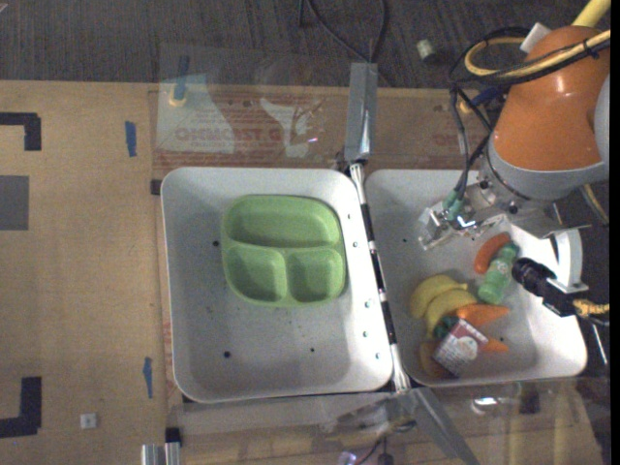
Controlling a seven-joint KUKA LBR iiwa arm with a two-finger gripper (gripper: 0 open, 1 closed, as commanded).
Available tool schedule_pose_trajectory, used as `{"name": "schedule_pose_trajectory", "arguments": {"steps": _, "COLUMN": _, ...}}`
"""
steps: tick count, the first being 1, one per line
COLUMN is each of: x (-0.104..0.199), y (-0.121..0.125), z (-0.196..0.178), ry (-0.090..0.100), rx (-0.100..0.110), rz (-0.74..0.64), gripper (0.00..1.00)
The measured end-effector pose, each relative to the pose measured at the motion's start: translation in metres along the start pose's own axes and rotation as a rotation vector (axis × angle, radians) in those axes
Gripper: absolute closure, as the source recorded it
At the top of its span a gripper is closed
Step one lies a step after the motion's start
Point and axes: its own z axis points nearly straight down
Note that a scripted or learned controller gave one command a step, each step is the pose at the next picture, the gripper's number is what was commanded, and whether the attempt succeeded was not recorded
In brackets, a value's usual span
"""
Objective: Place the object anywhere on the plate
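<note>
Plate: the green plate point(284, 248) with three compartments lies in the left bin point(194, 289), toward its upper middle; nothing rests on it.
Gripper: the gripper point(448, 219) hangs over the upper part of the right bin point(397, 211), under the arm's orange band point(547, 100).
Fingers: blurred and glinting; I cannot tell whether they are spread or pressed together, and nothing shows between them.
Objects: all sit in the right bin's lower half, well apart from the plate.
Bananas: two yellow bananas point(438, 298) lie side by side near the bin's middle.
Carrots: one orange carrot point(491, 251) lies just below the gripper; another carrot point(481, 312) touches the bananas' right side.
Bottle: a small green bottle point(497, 276) lies between the two carrots.
Carton: a red and white carton point(458, 349) lies below the bananas, covering part of something yellowish.
In the way: the bins' metal divider point(373, 289) runs between the objects and the plate.
Cut off: the arm leaves at the right edge; black cables point(339, 17) trail across the floor above the counter point(77, 260).
</note>
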Motion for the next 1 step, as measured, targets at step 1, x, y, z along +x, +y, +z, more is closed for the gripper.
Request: {"name": "schedule_pose_trajectory", "arguments": {"steps": 1, "x": -0.1030, "y": -0.0687, "z": 0.0035, "ry": -0.001, "rx": 0.000, "rz": 0.001, "gripper": 1.00}}
